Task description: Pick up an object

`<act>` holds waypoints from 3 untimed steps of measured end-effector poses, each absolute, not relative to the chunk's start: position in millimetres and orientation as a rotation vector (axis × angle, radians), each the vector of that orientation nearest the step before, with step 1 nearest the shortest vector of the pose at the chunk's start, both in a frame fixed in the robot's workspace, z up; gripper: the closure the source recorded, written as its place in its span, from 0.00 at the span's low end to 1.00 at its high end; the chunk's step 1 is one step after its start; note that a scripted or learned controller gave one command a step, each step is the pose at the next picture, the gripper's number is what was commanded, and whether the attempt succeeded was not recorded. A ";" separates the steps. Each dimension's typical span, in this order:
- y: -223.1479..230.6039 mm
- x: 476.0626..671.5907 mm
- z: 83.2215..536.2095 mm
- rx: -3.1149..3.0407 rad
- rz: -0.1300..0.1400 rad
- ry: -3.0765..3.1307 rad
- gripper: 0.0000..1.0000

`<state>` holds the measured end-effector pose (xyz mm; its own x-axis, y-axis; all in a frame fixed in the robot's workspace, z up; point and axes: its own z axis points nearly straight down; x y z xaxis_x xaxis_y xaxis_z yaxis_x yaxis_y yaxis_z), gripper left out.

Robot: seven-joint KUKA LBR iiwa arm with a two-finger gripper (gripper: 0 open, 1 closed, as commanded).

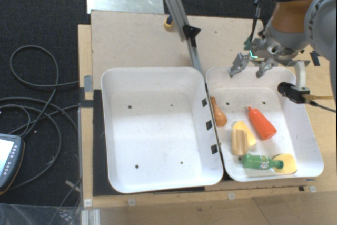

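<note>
Orange plastic bottle (pixel 261 123) lies in right shallow white bin (pixel 310 137), near centre. Beside it: yellow-tan hotdog bun toy (pixel 241 138), brown pear-shaped piece (pixel 218 115) by left wall, green bottle (pixel 257 162) touching yellow round toy (pixel 287 163) at front. Grey two-finger gripper (pixel 252 66) hovers above bin's far rim, fingers spread apart, holding nothing. Left white bin (pixel 113 113) alongside.

1 fixed camera looks down at a slant on 2 white bins (pixel 158 74) from above.
</note>
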<state>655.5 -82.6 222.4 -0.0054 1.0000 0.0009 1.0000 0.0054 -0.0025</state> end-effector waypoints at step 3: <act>-88.9 664.4 114.2 -2.217 0.004 -2.222 0.00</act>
<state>664.4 -88.9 114.2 -0.0021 1.0000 0.0000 1.0000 0.0021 -0.0034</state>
